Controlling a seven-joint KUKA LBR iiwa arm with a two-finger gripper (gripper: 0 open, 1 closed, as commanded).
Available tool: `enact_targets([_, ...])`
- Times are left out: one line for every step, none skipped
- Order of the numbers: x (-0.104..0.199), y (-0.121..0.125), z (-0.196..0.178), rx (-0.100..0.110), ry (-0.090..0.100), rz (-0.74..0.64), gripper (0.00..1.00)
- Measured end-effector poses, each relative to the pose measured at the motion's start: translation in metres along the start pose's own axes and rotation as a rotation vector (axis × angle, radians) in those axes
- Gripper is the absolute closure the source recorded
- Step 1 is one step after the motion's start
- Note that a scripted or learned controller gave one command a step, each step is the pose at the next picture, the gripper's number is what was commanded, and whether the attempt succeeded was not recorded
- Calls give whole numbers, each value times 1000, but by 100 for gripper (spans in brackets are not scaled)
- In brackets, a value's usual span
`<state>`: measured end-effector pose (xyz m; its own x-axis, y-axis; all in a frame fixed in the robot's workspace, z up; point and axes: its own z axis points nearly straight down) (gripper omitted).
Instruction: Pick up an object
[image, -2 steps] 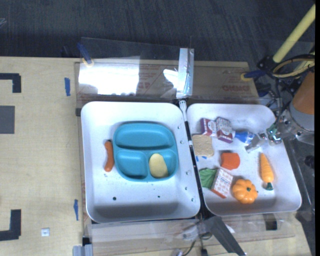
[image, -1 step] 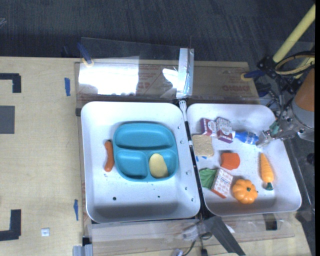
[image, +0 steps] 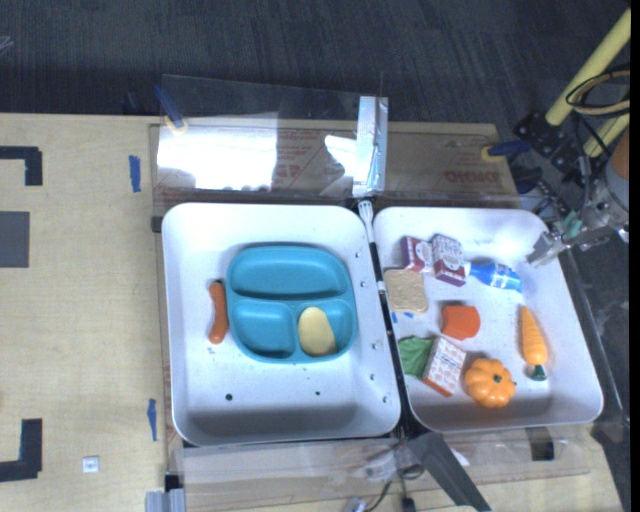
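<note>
Right bin (image: 575, 330): pumpkin (image: 489, 382) at front, touching a red-and-white packet (image: 445, 364); green piece (image: 415, 352) just beside that packet. Orange block (image: 460, 321) mid-bin. Carrot (image: 533, 340) along right wall, tip pointing rearward. Bread slice (image: 406, 290) against left wall; carton (image: 447, 258) and smaller packet (image: 413, 253) behind it; blue bottle (image: 497, 275) lying near rear.

End effector (image: 552, 245) over rear right rim of right bin, nothing seen in its grip; degree of opening not discernible.

Left bin (image: 190, 330): blue divided tray (image: 290, 300) centred, yellow lemon (image: 316, 331) in front right compartment. Sausage (image: 216, 312) lying just left of tray.

Both bins side by side on worktop (image: 80, 330).
</note>
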<state>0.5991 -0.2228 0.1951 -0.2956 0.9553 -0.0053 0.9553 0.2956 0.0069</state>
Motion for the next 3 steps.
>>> enact_targets([62,46,55,6,8,-212,100])
enact_targets([60,46,54,5,6,-210,0])
enact_targets([60,46,54,5,6,-210,0])
